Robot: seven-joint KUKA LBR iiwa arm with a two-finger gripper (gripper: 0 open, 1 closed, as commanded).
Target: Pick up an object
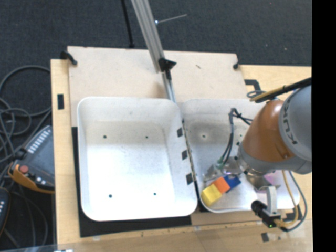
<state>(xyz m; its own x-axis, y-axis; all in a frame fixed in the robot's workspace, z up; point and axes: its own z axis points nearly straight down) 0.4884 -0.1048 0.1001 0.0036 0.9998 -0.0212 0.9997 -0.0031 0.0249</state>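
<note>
Gripper state cannot be told; yellow block just below-left of it looks light, rigid; grasp across flat sides.

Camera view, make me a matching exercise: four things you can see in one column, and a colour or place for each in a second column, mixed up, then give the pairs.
Column one:
1. block
2. arm band
3. left bin
4. pendant

Column two:
A. orange, above the wrist
B. on the floor left of the bench, among cables
C. yellow, at the right bin's near left corner
D. white, beside the right bin

Pairs: 1-C, 2-A, 3-D, 4-B
</note>
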